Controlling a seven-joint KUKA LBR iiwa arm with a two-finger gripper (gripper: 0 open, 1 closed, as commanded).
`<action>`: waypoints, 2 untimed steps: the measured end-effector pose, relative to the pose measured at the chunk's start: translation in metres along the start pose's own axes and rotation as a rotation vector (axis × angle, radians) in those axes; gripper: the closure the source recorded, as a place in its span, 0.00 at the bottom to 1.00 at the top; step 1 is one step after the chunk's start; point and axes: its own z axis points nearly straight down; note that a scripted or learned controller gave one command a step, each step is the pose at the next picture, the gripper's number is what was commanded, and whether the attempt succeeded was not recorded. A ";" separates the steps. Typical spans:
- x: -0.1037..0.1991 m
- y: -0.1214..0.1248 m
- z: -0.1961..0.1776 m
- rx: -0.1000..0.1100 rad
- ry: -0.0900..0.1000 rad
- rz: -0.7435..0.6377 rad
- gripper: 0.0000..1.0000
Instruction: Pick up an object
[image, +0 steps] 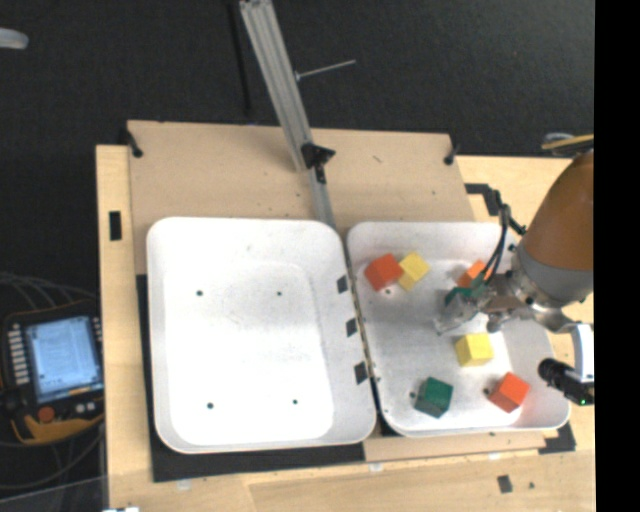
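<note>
Grey metal and an orange band marked the arm (560, 240) as it reached in from the right over the right bin (400, 415). Its pincer (462, 310) hung low over the middle of that bin, pointing toward the bin's left side. At this angle and blur I could not tell whether the pincer was released or clenched, nor whether it gripped anything. A small orange piece (476, 271) showed just above it, close against the wrist; whether that was a loose block or part of the tool was unclear.

Counted on the right bin's floor: two orange-red blocks, two yellow blocks and one green block. One orange-red block (383, 271) sat near the bin's upper left corner, with a yellow block (413, 268) touching or just beside it on its right. The second yellow block (474, 349) lay just below the pincer, near the bin's centre, apart from the tool as far as the view showed. The green block (434, 396) rested near the lower edge, left of centre. The second orange-red block (509, 391) sat toward the lower right corner.

The left bin (250, 330) lay alongside, the two rims meeting along a line of small black clips (351, 327). Both bins rested on a tan wooden bench (230, 170).
</note>
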 end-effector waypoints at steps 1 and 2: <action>-0.013 0.008 0.050 -0.016 -0.009 0.002 0.00; -0.015 0.010 0.079 -0.010 -0.004 0.003 0.00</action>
